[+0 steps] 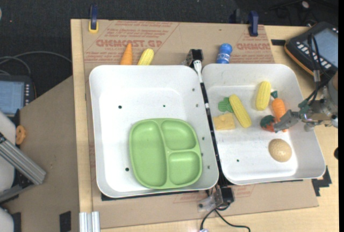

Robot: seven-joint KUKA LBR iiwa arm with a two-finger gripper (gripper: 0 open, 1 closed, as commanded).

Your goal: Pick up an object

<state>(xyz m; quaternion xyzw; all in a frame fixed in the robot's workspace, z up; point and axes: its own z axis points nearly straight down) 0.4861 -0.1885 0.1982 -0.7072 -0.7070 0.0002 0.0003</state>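
Observation:
The right bin (301,164) holds several toy foods. Two yellow corn cobs (263,94) (239,111) lie near its middle, with a yellow cheese wedge (224,122) and a small green piece (224,103) to their left. An orange carrot (278,108) lies above a small red and green item (270,124). A tan egg-shaped ball (279,150) sits toward the front. My gripper (299,116) reaches in low over the bin's right rim, its tip right beside the red and green item and the carrot. Nothing visibly sits in its grasp.
The left bin (107,96) carries a green divided plate (165,153). Behind the bins lie an orange carrot (126,55), a yellow piece (145,57) and a blue bottle (224,53). A black clip (194,57) sits where the bins meet.

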